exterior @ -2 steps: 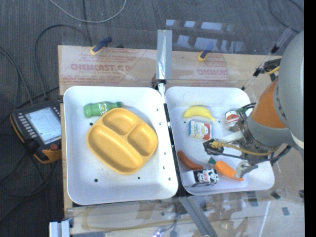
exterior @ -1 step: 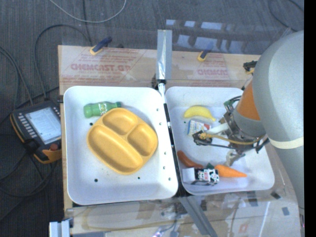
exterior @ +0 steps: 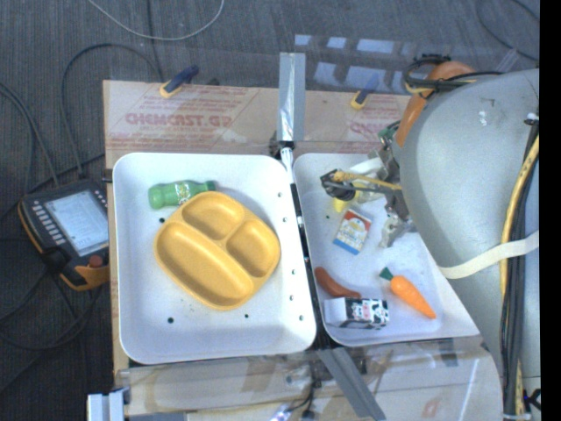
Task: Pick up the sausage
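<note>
While the sausage (exterior: 337,282) lies low in the right bin (exterior: 456,318), its long axis slanting down-right beside the milk carton (exterior: 357,311), the jaws hover upper right of it; their state I cannot tell.

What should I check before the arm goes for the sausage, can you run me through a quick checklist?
1. Target located: the reddish-brown sausage lies in the right white bin, near its front left. Ok.
2. Top of sausage uncovered: ok.
3. Room around it: the small black-and-white cow-print carton sits very close at its front; tight. Not ok.
4. Orange carrot with green top stands apart to the right. Ok.
5. Gripper position: farther back in the bin, beside the small blue-and-white carton, not over the sausage. Not ok.
6. Gripper ready to grasp: cannot tell.
</note>
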